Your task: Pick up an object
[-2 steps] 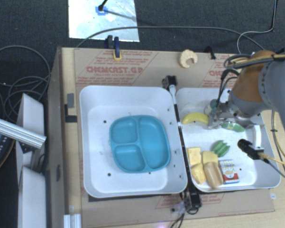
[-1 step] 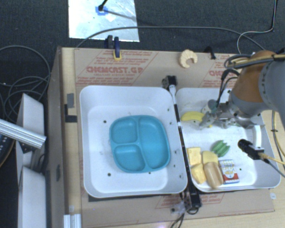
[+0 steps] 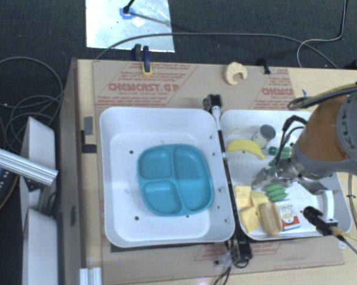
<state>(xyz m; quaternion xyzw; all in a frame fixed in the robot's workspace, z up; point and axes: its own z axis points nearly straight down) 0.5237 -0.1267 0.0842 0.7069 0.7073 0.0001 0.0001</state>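
Just below and view-right of the yellow plastic banana [image 3: 247,147], which lies on the floor of the right-hand shallow white bin [image 3: 245,123], the metal two-finger gripper [image 3: 269,176] sits low over the bin contents. Whether it is clenched, released or grasping anything cannot be told from this angle. The grey arm with its orange band [image 3: 324,138] enters from view-right of the banana. A small green ridged object [image 3: 275,192] lies at the gripper's tip, further from the banana than the gripper is. Contact between the two cannot be confirmed, and the object appears to rest on the bin floor. Below the banana, toward the near rim, are two pale yellow blocks [image 3: 245,198]. Next to them on the view-right are a tan bread-roll-shaped piece [image 3: 269,218] and a red-and-white flat packet [image 3: 289,214], the three packed close together. A short grey-and-white cylinder [image 3: 265,134] stands just above and view-right of the banana, near it but not touching. View-left of the banana, across the bin divider, the left-hand white bin [image 3: 125,135] holds a teal four-compartment plastic plate [image 3: 175,179], lying flat. Above the banana, beyond the bins, a beige crescent-shaped piece [image 3: 236,73] rests on the brown lettered bench top [image 3: 166,88].
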